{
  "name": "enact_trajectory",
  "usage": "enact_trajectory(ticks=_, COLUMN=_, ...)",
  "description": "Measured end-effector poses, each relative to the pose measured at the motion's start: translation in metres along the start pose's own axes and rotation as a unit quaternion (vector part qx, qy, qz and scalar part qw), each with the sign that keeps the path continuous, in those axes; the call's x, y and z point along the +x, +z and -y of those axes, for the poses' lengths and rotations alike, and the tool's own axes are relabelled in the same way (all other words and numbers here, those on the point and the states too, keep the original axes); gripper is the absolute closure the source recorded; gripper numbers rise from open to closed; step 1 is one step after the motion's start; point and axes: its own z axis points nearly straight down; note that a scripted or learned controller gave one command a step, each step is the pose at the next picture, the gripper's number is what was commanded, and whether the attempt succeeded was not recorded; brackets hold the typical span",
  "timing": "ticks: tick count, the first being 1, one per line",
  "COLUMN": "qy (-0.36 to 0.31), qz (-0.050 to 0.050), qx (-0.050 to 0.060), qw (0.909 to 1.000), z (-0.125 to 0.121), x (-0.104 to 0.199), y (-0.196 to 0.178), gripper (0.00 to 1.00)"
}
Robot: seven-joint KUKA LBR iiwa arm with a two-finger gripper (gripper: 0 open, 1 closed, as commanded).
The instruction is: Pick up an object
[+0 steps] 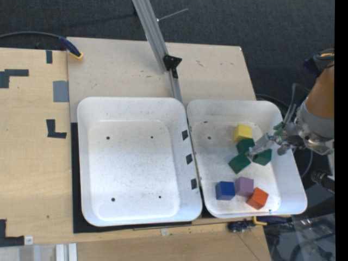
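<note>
Plywood bench [136,75], scuffed and pale, carries my two shallow white bins side by side on a dark mat; beyond its far edge lies dark grey carpet [228,15]. A grey metal rail [149,23] slants down from the top to a black clamp [172,62] just above the seam between the bins. At the far left corner a cable ends in a blue and yellow plug [70,47], and grey tape patches mark the wood on the left. The left bin [130,109] is speckled with dark dust. The right bin [228,110] holds the blocks: a yellow block [243,131], three green blocks [246,144] [238,162] [263,157] clustered below it, then a blue block [224,190], a purple block [244,186] and an orange block [258,198] near the front wall. My gripper [260,148] reaches in from the right, low among the green blocks; whether my fingers are spread or pinching one, I cannot tell.
</note>
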Motion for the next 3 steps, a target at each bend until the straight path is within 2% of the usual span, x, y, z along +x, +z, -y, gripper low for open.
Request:
enact_trajectory(ticks=1, qy=0.000, qz=0.000, qx=0.000, qw=1.0000, z=0.000, x=0.000, y=0.000, gripper=0.00)
enact_trajectory(ticks=2, qy=0.001, qz=-0.001, qx=0.003, qw=1.0000, z=0.000, x=0.001, y=0.065, gripper=0.00)
enact_trajectory(ticks=3, qy=0.001, qz=0.000, qx=0.003, qw=1.0000, z=-0.002, x=-0.001, y=0.109, gripper=0.00)
